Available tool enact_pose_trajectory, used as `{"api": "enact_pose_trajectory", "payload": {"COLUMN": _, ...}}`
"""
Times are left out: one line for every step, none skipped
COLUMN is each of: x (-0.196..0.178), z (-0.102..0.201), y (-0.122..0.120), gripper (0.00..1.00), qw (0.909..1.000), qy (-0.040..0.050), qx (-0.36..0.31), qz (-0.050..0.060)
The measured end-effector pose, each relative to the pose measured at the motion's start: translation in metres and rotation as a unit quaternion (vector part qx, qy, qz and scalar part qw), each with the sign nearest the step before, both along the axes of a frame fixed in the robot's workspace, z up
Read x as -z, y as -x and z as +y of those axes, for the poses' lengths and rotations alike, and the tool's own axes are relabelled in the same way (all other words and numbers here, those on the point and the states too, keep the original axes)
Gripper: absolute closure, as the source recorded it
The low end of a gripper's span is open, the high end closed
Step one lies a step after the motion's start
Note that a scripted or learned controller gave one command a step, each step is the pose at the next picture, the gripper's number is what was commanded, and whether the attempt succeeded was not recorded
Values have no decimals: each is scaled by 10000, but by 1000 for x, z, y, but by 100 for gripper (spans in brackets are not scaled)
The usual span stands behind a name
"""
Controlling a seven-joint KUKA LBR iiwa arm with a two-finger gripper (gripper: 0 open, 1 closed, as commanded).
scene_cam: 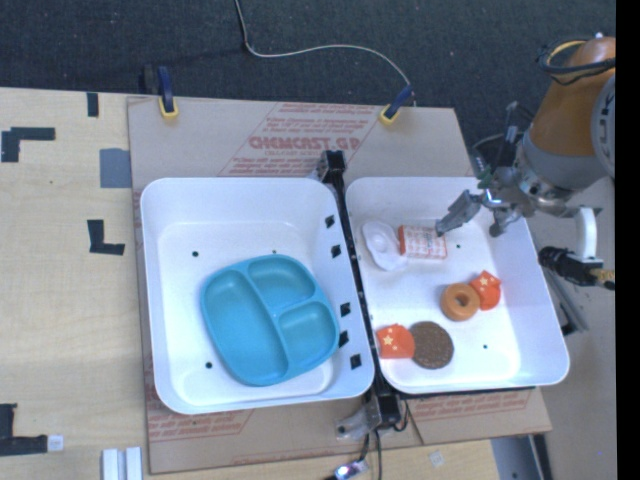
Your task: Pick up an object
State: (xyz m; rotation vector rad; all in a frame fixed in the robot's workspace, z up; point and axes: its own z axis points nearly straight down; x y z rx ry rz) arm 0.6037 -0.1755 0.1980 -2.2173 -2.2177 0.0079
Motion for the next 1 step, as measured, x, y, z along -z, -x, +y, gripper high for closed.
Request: {"api": "enact_pose_trajectory", "payload": {"x": 62, "z": 8, "y": 6, "gripper": 0, "qw": 10000, "qy": -4, "qx": -6, "qz": 5}}
